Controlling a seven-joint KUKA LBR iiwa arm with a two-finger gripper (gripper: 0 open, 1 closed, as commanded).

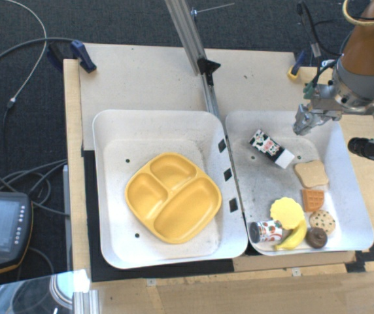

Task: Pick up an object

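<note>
My gripper (pixel 303 124) hangs over the back right part of the right bin (pixel 350 175), with nothing between its fingers. A black-and-white carton (pixel 271 148) lies left of and below it. Along the bin's right side lie a slice of bread (pixel 312 173), an orange cracker (pixel 312 199), a cookie (pixel 322 221) and a chocolate donut (pixel 316 238). A yellow round piece (pixel 286 211), a banana (pixel 294 236) and a small can (pixel 267 230) sit at the front.
The left bin (pixel 108 142) holds a yellow divided plate (pixel 172 197). A metal pole (pixel 187 31) slants in from the top down to the gap between the bins. Cables and a pendant (pixel 0 227) lie on the floor at left.
</note>
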